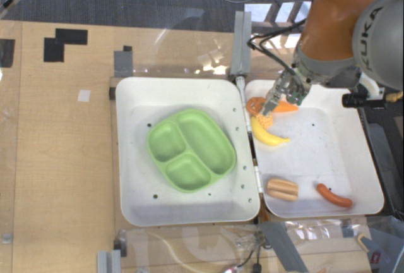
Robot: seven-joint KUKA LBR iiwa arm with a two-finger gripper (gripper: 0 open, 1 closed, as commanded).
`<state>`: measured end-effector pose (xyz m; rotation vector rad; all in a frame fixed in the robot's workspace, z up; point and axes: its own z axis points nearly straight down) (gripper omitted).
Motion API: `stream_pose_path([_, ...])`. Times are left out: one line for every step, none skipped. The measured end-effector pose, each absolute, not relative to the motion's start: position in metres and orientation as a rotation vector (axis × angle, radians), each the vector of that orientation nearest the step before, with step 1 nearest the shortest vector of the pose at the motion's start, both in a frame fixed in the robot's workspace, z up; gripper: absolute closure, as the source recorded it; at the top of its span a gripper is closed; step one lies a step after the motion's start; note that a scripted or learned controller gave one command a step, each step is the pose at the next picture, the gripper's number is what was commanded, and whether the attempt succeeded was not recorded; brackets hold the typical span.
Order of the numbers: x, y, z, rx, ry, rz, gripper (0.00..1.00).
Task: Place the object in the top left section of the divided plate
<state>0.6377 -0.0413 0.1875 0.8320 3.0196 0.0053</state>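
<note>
A green divided plate (pixel 190 149) lies in the left white bin (pixel 132 107), its three sections bare. My gripper (pixel 271 107) hangs over the near-left part of the right bin (pixel 353 139), its fingers down among an orange item (pixel 255 105), an orange carrot-like piece (pixel 287 108) and the top of a yellow banana (pixel 266 134). The fingertips merge with these items, so their spacing and whether anything sits between them stays unclear.
A hot dog bun (pixel 282 189) and a red sausage (pixel 334 196) lie near the front of the right bin. A grey divider post (pixel 240 44) stands between the bins at the back. Cables loop above the wrist.
</note>
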Motion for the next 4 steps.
stream_pose_path([0.656,-0.040,0.188,0.506,3.090,0.004,1.00])
stream_pose_path([0.664,-0.030,0.188,0.199,3.123,0.003,1.00])
stream_pose_path([0.663,-0.043,0.188,-0.337,3.111,0.001,1.00])
stream_pose_path([0.615,-0.044,0.242,0.083,3.130,0.002,1.00])
